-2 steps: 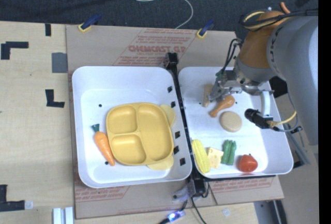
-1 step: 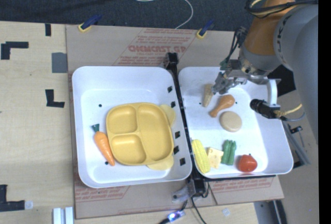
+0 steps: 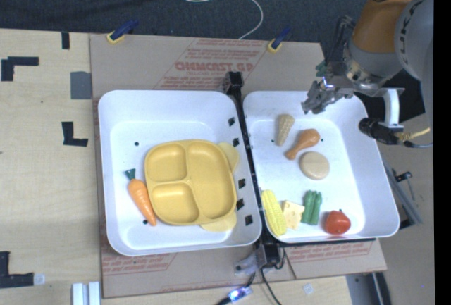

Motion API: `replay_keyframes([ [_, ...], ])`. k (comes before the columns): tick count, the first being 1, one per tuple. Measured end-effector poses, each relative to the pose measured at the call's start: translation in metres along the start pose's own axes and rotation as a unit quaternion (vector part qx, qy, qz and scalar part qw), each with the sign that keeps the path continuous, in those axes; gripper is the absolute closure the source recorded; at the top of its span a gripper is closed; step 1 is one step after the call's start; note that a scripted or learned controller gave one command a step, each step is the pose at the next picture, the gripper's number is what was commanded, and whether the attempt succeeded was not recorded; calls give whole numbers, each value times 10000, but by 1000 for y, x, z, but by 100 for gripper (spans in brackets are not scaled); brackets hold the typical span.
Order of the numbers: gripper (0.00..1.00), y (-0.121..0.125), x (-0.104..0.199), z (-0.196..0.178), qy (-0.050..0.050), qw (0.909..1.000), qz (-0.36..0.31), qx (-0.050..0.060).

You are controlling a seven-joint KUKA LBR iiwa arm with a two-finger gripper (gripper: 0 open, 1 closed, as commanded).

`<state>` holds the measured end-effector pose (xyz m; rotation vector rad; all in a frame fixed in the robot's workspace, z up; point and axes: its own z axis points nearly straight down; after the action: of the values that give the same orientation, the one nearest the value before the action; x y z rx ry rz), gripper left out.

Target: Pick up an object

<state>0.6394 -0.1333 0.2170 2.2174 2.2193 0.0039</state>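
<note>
Objects: pale corn piece (image 3: pixel 284 129), brown drumstick (image 3: pixel 304 143), beige round bun (image 3: pixel 315 165), green vegetable (image 3: pixel 311 207), red tomato (image 3: pixel 337 222), yellow corn cob (image 3: pixel 273 212) lie in the right white bin (image 3: pixel 370 156).
Gripper (image 3: pixel 315 101): above that bin's far edge, holding nothing; fingers' spread impossible to tell.
Left white bin (image 3: pixel 116 127): yellow 3-compartment plastic tray (image 3: pixel 190 180), orange carrot (image 3: pixel 141 199) beside it.

Red print on cardboard (image 3: pixel 211 60), illegible
</note>
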Motion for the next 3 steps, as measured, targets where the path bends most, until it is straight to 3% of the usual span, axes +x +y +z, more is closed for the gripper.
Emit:
replay_keyframes([
  [1,100,0,0,-8,8,10000,1,24],
  [3,100,-90,70,2,12,10000,-8,53],
])
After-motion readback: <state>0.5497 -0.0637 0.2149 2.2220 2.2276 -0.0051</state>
